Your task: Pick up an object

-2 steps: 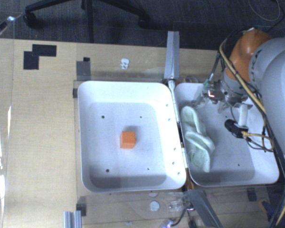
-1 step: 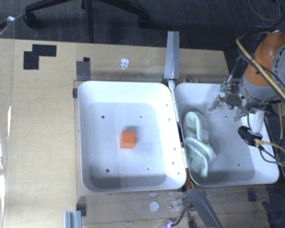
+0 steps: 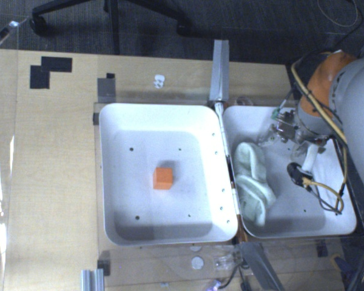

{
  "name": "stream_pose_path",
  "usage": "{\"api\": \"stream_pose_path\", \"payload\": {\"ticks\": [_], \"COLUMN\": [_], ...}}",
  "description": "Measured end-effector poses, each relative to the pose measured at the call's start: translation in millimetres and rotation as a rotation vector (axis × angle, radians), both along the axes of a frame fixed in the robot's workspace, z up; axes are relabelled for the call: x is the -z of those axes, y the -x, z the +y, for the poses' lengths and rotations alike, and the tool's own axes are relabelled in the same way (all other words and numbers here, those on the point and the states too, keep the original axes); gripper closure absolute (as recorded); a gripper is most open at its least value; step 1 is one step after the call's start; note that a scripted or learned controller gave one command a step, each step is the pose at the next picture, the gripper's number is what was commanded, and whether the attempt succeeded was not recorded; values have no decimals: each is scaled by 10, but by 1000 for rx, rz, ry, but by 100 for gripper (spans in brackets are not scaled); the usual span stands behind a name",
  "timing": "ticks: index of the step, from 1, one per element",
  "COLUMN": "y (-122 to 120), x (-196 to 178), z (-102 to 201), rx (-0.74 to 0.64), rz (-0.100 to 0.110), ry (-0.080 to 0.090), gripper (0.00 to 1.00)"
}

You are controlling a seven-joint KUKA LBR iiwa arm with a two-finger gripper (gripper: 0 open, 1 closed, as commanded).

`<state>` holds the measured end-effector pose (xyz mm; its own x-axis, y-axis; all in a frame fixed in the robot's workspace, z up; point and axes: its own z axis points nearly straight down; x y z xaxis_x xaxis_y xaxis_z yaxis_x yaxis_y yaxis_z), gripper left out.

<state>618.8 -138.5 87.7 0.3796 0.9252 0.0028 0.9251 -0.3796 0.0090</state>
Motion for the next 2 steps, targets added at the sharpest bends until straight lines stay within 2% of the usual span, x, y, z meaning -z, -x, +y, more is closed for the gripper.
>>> {"api": "stream_pose_path", "payload": {"ticks": [1,2], "y": [-23,62], "x": [-101,-1312], "z": [5,616], "rx": [-8,242], "rz": [-3,10], "ry": [3,-1], "gripper": [100,100]}}
